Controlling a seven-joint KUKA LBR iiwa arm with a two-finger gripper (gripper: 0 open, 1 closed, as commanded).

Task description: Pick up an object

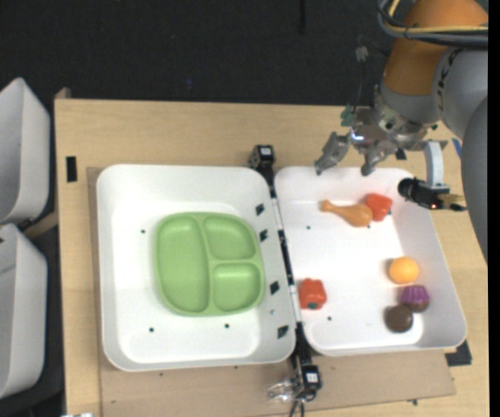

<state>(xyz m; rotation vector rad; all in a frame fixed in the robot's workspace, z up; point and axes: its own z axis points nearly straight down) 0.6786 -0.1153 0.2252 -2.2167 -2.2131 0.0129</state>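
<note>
My gripper hangs over the far edge of the right bin, fingers spread open with nothing between them. Just in front of it lie an orange drumstick-shaped toy and a red piece, touching each other. Further toward the front right sit an orange ball, a purple object and a dark brown round object. A red pepper-like toy rests near the bin's left wall.
The left bin holds a green divided plate. A ridge with black clips separates the two bins. White boxes stand at the far left of the bench.
</note>
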